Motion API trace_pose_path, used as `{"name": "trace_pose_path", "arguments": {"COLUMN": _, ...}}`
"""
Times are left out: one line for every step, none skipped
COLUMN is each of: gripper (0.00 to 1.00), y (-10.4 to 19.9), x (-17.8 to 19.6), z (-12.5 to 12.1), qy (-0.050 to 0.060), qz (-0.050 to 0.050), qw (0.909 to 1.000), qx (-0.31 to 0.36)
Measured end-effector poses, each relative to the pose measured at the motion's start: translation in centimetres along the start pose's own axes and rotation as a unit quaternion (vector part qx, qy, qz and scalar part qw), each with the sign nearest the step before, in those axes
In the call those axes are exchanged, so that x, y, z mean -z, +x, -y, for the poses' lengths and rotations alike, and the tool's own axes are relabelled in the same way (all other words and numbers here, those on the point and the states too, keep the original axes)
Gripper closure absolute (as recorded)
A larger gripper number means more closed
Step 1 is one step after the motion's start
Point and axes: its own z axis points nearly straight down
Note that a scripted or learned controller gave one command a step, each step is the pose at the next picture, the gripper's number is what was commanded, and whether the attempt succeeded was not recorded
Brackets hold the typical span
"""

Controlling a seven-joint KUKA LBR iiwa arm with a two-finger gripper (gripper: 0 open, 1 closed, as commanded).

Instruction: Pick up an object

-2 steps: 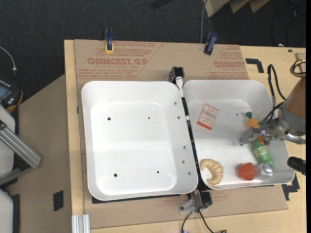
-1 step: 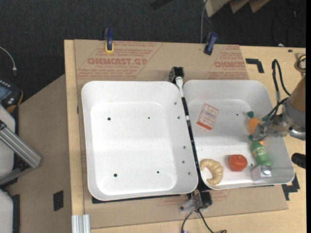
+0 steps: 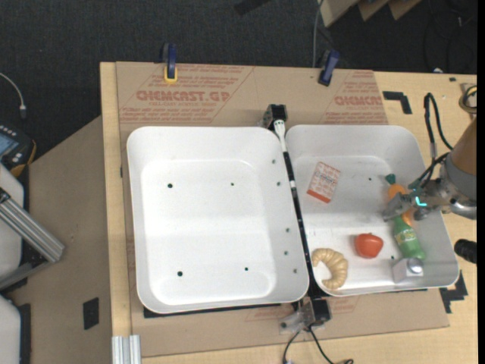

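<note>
The right bin (image 3: 356, 146) holds several objects. A white and red packet (image 3: 324, 182) lies near its middle. A tan croissant (image 3: 331, 267) rests at the front left, with a red tomato (image 3: 369, 245) just to its right. Along the right side lies a green bottle (image 3: 408, 241), its grey cap (image 3: 410, 270) pointing to the front. My gripper (image 3: 407, 205) reaches in from the right and sits low over the bottle's far end, next to a small orange piece (image 3: 395, 191) and a teal bit (image 3: 389, 179).
The left bin (image 3: 151, 150) stands beside the right one, and a black rod (image 3: 290, 188) runs along the seam between them. Blue clamps (image 3: 170, 61) pin the cardboard base at the back. Cables (image 3: 430, 127) hang near the arm on the right.
</note>
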Motion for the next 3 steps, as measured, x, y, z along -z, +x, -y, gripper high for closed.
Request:
{"name": "trace_pose_path", "arguments": {"gripper": 0.00, "y": 0.0, "x": 2.0, "z": -2.9, "qy": -0.002, "qz": 0.001, "qw": 1.0000, "qx": 0.002}}
{"name": "trace_pose_path", "arguments": {"gripper": 0.00, "y": 7.3, "x": -3.2, "z": 0.4, "qy": 0.003, "qz": -0.003, "qw": 1.0000, "qx": 0.003}}
{"name": "trace_pose_path", "arguments": {"gripper": 0.00, "y": 4.4, "x": -0.8, "z": 4.6, "qy": 0.000, "qz": 0.000, "qw": 1.0000, "qx": -0.001}}
